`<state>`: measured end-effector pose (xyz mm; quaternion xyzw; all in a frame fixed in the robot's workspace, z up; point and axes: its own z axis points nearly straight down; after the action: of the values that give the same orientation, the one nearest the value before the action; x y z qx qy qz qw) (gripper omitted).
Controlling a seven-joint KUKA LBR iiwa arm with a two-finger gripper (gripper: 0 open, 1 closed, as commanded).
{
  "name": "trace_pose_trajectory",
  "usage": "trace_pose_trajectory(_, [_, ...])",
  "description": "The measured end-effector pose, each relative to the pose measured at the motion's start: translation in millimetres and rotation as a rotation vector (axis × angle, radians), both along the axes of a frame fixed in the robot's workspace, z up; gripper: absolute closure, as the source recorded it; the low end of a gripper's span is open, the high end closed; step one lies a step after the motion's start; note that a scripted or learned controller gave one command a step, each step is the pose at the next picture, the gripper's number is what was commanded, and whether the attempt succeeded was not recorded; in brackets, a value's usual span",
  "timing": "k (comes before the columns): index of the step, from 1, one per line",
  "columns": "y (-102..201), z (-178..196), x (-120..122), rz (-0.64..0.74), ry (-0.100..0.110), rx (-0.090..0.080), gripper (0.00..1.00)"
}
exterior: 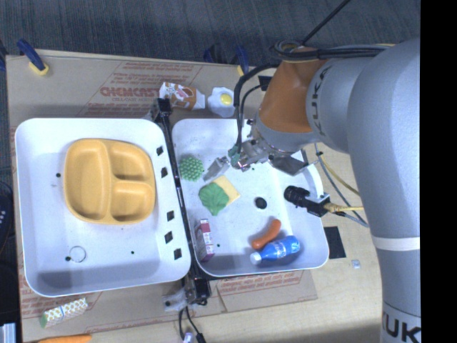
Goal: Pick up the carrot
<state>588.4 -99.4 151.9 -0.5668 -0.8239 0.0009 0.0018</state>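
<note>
- The gripper (227, 159) hangs over the right bin (314, 252), toward that bin's 11 o'clock area; its metal fingers point toward 9 o'clock, but the view is too small and cluttered to tell how far apart they stand, and nothing is seen between them.
- The carrot (266, 234) lies on the right bin's floor toward 5 o'clock, tilted, well apart from the gripper.
- A blue bottle (277, 251) lies just beside the carrot at its 5 o'clock side, close enough that they seem to touch.
- A green sponge with a yellow layer (218, 194) sits near the bin's middle, at 6 o'clock from the gripper.
- A green bumpy ball (191, 168) rests at 9 o'clock from the gripper, near the bin's left wall.
- A small box (205, 239) lies at the bin's 7 o'clock corner.
- The left bin (36, 191) holds a yellow divided tray (109, 179).
- The grey arm with its orange band (289, 102) enters from 3 o'clock.
</note>
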Motion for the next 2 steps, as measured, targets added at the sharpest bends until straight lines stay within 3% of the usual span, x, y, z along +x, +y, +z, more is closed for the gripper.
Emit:
trace_pose_trajectory(1, [-5, -61, -6, 0.056, 0.001, 0.001, 0.0])
trace_pose_trajectory(2, [-14, -1, 9, 0.293, -0.004, -0.001, 0.0])
